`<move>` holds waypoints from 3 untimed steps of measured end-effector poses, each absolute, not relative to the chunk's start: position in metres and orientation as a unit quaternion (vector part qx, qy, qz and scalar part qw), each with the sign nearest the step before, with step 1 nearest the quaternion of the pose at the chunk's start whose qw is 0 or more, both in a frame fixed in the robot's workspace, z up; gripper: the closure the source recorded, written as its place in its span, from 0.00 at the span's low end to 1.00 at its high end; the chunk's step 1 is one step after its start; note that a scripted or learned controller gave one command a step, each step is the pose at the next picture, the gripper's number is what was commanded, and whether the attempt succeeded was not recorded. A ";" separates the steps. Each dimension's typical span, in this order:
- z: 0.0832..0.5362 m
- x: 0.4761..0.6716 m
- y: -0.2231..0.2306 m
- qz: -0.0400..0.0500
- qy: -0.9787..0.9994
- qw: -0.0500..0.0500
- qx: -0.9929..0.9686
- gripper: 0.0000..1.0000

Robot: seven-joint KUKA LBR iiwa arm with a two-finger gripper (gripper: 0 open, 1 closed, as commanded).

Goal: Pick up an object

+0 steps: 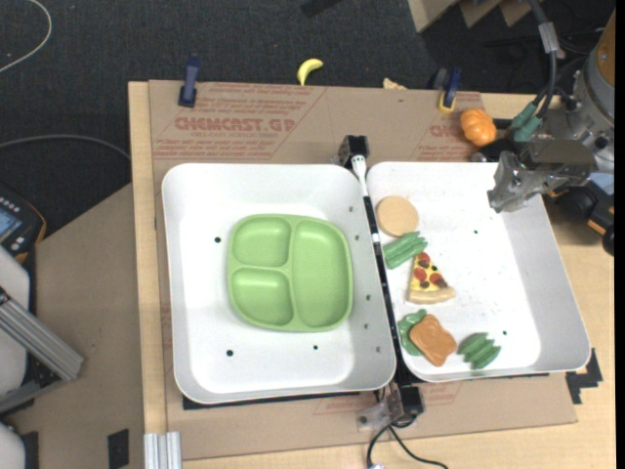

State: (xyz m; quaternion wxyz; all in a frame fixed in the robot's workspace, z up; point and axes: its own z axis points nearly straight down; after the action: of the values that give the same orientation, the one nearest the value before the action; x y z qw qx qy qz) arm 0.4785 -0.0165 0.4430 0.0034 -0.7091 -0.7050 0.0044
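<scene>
The right bin (527,291) holds several toy foods along its left side: a round tan cookie (396,215), a green bean pod (403,249), a pizza slice (428,279), a brown toast piece on a green leaf (431,340) and a small green pod (479,350). My gripper (510,186) hangs over the bin's upper right part, well right of the cookie and apart from every item. Nothing shows between its fingers.
The left bin (195,262) holds a green three-compartment plate (290,272). An orange toy fruit (477,125) and a yellow banana (310,68) lie on the cardboard behind the bins. Blue clamps (188,81) grip the board's back edge.
</scene>
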 end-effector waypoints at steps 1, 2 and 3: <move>0.370 0.479 -0.062 0.003 -0.705 0.002 -0.709 1.00; 0.446 0.480 0.012 -0.004 -0.710 -0.003 -0.704 1.00; 0.496 0.479 0.090 -0.004 -0.711 -0.002 -0.704 1.00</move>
State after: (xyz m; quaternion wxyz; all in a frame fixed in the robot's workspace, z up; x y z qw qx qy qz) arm 0.4794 0.0899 0.4957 -0.0016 -0.7036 -0.7106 -0.0039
